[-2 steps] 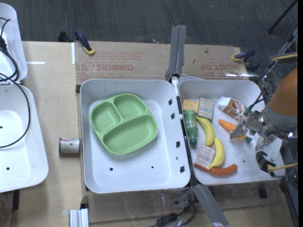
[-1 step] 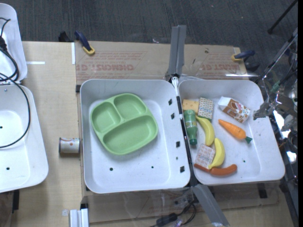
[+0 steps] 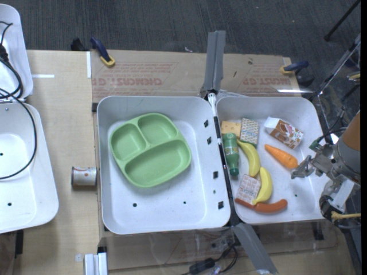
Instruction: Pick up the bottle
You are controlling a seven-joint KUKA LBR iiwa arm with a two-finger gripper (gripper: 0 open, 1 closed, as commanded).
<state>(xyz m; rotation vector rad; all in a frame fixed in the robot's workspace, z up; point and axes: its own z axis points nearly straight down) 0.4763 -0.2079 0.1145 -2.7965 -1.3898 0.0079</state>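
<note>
Green bottle [image 3: 230, 153] flat along right bin's left wall

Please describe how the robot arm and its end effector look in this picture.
At the right edge, the end effector is a grey metal assembly with thin pointed parts. Behind it sits a bulky grey arm with an orange band above. Dark cables and a white block hang below it.

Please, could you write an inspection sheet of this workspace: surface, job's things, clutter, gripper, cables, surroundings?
Surface: two white bins, left bin and right bin, on a cardboard-covered bench.
Job's things: green bottle lies in the right bin, along its left wall.
Clutter: bananas, carrot, sausage, small cartons in the right bin; green divided plate in the left bin.
Gripper: gripper at the right bin's right edge, away from the bottle; holds nothing visible.
Cables: black cable at far left.
Surroundings: clamps, small can on the bench.
</note>
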